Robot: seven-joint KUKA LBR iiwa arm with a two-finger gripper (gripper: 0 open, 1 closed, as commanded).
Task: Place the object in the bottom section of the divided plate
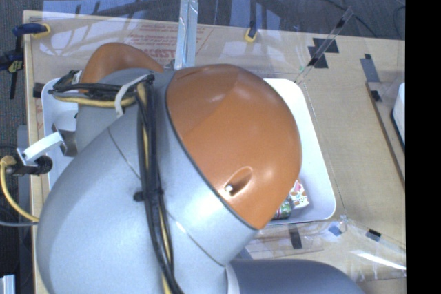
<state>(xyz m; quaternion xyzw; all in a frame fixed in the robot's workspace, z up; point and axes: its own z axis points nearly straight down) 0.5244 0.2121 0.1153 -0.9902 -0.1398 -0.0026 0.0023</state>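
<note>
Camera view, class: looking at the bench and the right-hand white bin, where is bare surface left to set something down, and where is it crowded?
Bare bench lies right of the white bin, up to the dark tape strips. A strip of bin floor along its right wall is bare. The arm covers the middle and left, and a small colourful object crowds the bin's near right corner.

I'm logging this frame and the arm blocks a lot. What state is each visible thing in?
arm: reaching over the bins, covering most of them
white bin: right rim and corner exposed, the rest behind the arm
colourful object: lying in the bin's near right corner, partly under the arm
black cable: running along the arm's grey body
</note>
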